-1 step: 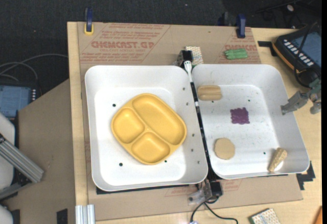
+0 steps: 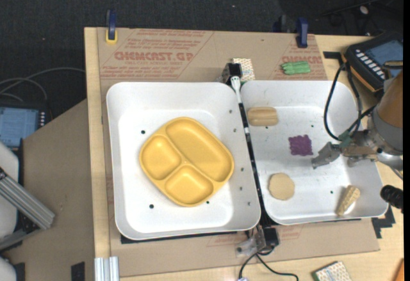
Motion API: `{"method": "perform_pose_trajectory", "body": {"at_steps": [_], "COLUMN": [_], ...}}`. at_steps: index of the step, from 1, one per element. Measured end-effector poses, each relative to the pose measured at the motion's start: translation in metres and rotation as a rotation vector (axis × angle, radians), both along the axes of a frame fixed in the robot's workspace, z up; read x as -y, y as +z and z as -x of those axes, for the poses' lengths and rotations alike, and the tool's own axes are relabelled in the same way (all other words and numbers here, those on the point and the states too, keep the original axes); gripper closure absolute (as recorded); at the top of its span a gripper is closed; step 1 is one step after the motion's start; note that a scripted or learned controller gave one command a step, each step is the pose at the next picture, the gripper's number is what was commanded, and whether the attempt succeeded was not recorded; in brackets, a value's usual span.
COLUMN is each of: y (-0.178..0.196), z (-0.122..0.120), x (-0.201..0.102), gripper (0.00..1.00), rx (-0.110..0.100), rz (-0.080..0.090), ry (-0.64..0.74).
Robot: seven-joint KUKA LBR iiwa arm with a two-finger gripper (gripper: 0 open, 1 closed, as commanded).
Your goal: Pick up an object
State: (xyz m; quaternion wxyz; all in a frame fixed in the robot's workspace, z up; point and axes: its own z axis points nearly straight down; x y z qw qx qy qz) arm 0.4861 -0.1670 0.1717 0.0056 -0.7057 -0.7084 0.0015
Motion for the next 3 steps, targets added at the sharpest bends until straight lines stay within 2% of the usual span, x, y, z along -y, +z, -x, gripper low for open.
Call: {"method": "perform_pose_trajectory", "body": {"at_steps": [1, 2, 3], "y": [-0.092, -0.076, 0.019], "z": [-0.084, -0.082, -0.075], "x": [-0.033, -0.029, -0.108], "gripper": [0.0, 1.0, 1.0], "rx": [0.014, 0.015, 0.02], "rz": [0.007, 0.008, 0.004], "ry": [0.003, -0.004, 0.005]}}
